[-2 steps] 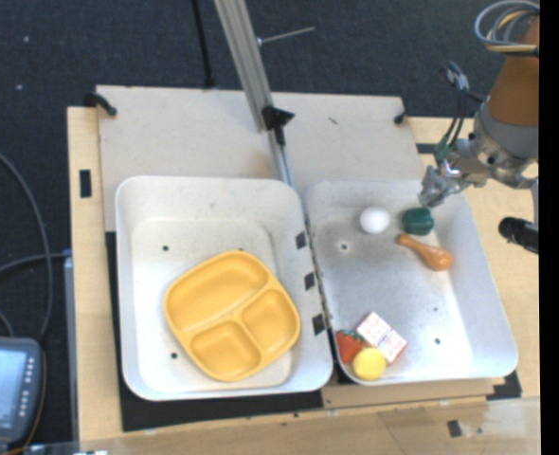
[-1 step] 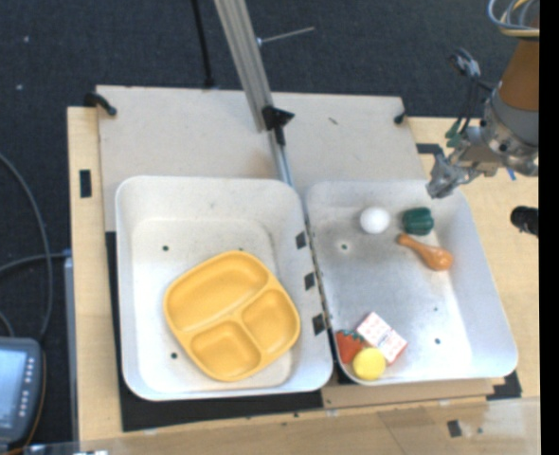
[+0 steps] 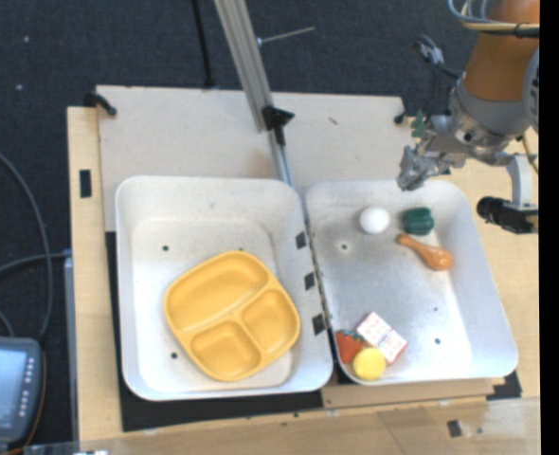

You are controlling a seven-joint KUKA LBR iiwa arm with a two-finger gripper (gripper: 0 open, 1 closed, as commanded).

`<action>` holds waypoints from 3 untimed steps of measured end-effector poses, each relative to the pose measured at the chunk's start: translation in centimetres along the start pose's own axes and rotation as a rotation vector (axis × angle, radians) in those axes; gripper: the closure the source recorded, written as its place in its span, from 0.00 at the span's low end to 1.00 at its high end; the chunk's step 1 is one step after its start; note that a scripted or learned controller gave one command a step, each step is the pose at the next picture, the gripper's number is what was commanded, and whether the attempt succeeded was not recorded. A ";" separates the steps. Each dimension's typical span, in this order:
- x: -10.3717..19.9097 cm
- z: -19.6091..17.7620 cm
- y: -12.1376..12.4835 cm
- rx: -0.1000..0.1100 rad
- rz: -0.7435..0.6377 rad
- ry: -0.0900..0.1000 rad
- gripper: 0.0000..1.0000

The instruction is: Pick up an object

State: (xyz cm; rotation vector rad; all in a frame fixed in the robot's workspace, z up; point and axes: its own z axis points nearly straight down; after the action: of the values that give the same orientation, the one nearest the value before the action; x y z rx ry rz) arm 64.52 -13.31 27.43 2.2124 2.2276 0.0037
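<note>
Objects in right bin (image 3: 469, 282), end effector (image 3: 412, 173) fingertips indistinct above rim.

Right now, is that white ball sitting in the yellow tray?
No, the white ball lies in the right bin near a green object, while the yellow tray sits in the left bin.

A grey aluminium rail (image 3: 246, 50) is seen slanting down from the top toward the seam between the bins. Black cables (image 3: 14, 197) are draped over the dark floor (image 3: 90, 27) at left, and a small monitor (image 3: 5, 387) is set in the lower-left corner.
</note>
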 end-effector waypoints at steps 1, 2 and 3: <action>5.1 -0.1 -0.3 0.002 0.001 0.000 1.00; 10.1 1.5 0.2 0.004 0.001 -0.001 1.00; 15.2 2.8 1.5 0.002 0.001 -0.001 1.00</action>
State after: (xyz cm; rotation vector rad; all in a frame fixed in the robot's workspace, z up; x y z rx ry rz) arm 65.95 1.89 24.67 2.2141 2.2275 0.0008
